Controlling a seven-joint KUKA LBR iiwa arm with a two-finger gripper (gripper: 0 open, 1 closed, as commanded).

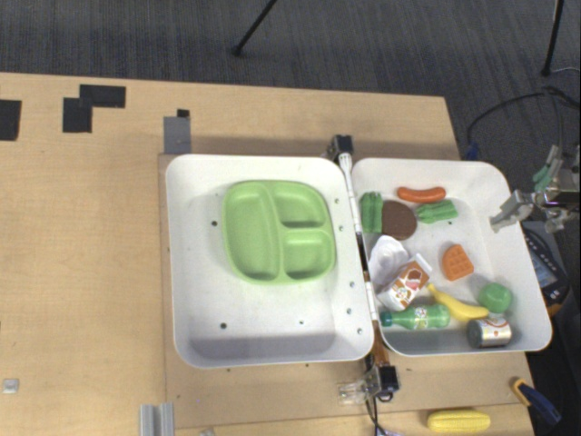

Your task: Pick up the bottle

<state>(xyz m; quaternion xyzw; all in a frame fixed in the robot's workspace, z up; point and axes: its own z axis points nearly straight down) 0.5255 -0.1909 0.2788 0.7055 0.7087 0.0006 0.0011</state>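
The green plastic bottle with a white cap (415,317) is laid flat, pointing from three to nine o'clock, at seven o'clock from the gripper (531,198); whether the gripper is apart or together cannot be told.

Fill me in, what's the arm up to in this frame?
The two-finger gripper sits at the right edge of the right white bin, not holding anything. Its target, the green plastic bottle with a white and red label, lies on its side near that bin's front wall, apart from the gripper, with a yellow toy banana and a small metal can beside it. The left white bin holds a green divided plate. The pick has not begun.
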